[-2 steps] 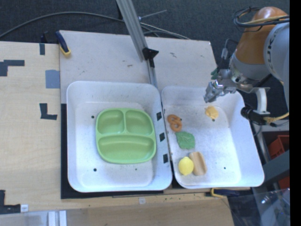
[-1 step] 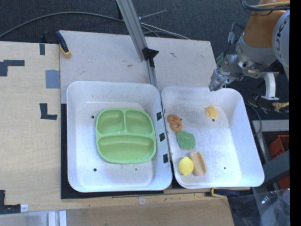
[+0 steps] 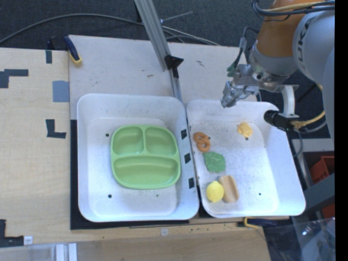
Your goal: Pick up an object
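Tool (image 3: pixel 230 100) hovers over right bin's (image 3: pixel 283 200) far edge; yellow piece (image 3: pixel 244 129) nearby.

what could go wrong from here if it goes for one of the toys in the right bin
The lemon and hot dog touch, so grabbing one may drag or knock the other. The green leaf lies flat and close to the pretzel, so fingers could slide over it. The yellow piece is small; the gripper hovering by the right bin's far rim could miss.
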You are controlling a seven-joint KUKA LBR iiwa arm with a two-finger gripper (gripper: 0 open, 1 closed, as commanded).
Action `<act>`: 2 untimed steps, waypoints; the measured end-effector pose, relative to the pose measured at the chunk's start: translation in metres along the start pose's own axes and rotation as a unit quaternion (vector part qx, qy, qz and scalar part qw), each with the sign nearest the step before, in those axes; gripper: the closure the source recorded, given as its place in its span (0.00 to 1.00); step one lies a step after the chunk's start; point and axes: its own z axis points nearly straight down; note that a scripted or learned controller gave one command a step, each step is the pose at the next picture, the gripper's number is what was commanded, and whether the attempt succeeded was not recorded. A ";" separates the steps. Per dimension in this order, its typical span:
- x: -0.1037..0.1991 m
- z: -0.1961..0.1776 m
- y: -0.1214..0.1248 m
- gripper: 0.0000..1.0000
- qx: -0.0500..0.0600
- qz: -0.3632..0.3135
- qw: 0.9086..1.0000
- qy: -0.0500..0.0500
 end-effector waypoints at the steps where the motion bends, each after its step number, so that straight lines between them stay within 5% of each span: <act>1: 0.052 -0.003 -0.010 1.00 0.000 0.000 1.000 0.000; 2: 0.109 -0.001 -0.025 1.00 0.001 0.000 1.000 0.000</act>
